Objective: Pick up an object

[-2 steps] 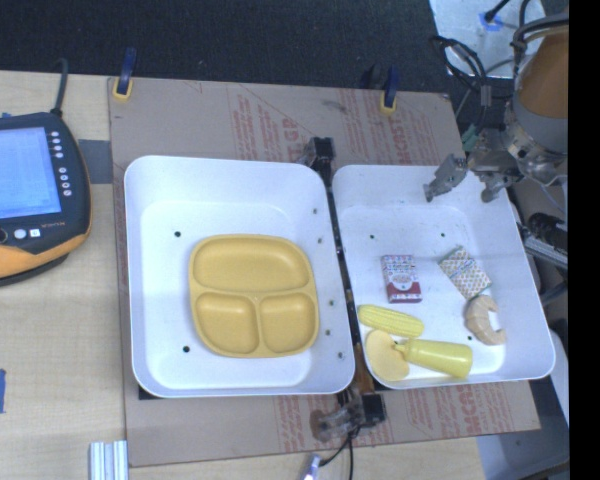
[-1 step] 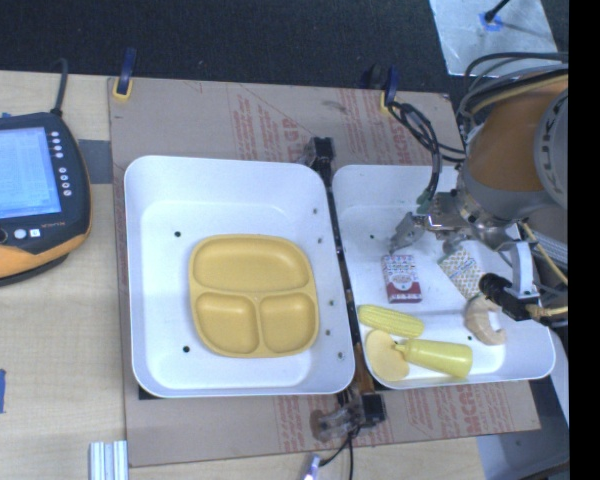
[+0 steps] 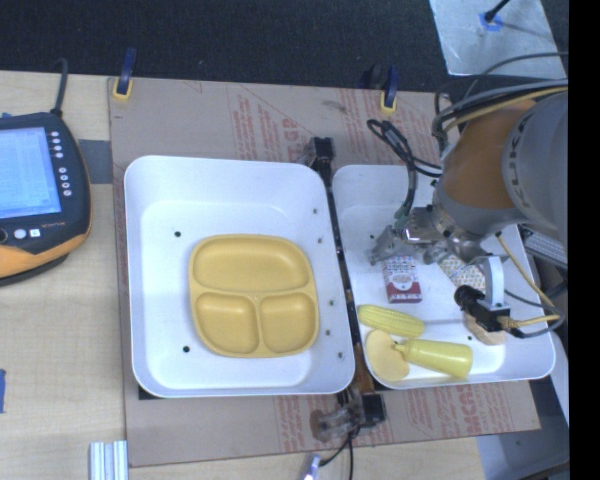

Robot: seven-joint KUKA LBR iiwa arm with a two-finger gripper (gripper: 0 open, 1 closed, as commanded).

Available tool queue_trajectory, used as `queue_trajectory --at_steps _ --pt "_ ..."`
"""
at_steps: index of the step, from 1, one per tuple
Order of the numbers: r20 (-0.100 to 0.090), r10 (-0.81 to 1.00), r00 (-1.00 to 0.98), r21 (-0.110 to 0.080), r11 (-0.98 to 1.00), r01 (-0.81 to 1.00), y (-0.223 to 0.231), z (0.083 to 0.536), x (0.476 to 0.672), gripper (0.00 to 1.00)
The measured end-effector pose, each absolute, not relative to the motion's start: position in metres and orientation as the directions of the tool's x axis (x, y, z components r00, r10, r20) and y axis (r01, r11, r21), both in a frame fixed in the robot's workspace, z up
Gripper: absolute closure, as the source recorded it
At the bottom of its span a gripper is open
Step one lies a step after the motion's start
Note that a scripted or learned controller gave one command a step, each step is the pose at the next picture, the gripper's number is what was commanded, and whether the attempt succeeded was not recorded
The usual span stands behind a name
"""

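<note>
We see the end effector (image 3: 412, 236) low in the right bin (image 3: 352, 200) over the small red packet (image 3: 404, 279) | we cannot tell its state | corn cob (image 3: 391, 320), yellow bottle (image 3: 438, 356) nearby | left bin: divided yellow plate (image 3: 252, 294), likely untargeted

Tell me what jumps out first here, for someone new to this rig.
The yellow divided plate in the middle of the left bin draws the eye first. Next, the grey arm with its orange band reaching in from the right over the right bin, above a small red packet. Along that bin's near edge lie a corn cob and a yellow bottle.
</note>
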State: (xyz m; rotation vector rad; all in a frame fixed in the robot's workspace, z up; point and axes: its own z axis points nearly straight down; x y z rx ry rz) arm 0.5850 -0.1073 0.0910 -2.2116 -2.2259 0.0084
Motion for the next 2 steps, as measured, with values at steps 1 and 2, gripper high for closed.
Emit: queue_trajectory --at_steps 1,2 --pt "-0.003 1.0 -0.008 -0.007 0.008 1.0 -0.109 0.102 0.585 1.0" --pt "0.001 1.0 -0.005 -0.002 0.005 1.0 -0.037 0.193 0.612 1.0"
